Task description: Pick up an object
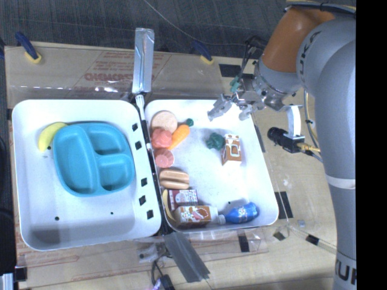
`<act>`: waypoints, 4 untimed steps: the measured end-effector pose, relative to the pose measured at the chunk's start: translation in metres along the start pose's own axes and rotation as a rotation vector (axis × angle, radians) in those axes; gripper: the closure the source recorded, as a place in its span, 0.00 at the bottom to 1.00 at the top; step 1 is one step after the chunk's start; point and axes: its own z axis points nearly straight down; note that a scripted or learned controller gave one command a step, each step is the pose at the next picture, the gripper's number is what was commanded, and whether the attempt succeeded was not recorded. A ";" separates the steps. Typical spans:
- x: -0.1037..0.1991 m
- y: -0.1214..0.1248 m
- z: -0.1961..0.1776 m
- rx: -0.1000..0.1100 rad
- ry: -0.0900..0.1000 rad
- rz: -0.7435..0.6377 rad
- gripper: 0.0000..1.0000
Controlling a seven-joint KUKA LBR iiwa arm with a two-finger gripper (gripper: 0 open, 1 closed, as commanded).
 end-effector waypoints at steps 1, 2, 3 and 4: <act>0.033 0.005 0.017 -0.001 0.000 -0.364 0.00; 0.069 0.024 0.097 -0.010 -0.005 -0.311 0.00; 0.078 -0.019 0.128 -0.003 -0.002 -0.339 0.00; 0.078 -0.019 0.118 -0.002 -0.002 -0.343 1.00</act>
